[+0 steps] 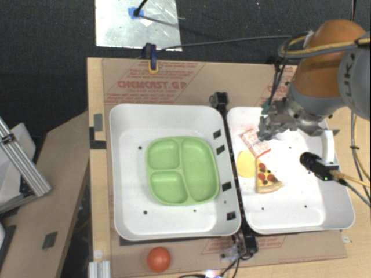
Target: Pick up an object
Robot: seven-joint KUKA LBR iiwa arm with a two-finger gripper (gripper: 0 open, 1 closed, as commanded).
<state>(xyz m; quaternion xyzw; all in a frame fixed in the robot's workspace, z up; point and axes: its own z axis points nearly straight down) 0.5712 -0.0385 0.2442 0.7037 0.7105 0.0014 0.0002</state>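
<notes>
Fingers of the gripper (268, 130) were too blurred for me to tell their state, low over the red-and-white packet (255, 143) beside the pizza slice (267, 178). Nothing looked lifted yet; I judged the grasp still ahead.

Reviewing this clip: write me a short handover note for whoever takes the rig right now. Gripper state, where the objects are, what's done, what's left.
Gripper: low over the right bin, at its upper left part, right above the red-and-white packet; finger state unreadable from this angle.
Objects: the packet, a yellow piece and a pizza slice toy lie close together in the right bin's left half. The green divided tray sits in the left bin. An orange ball rests on the bench in front of the bins.
Done: arm positioned at the packet.
Left: nothing visibly lifted; grasp and raise an object.
</notes>
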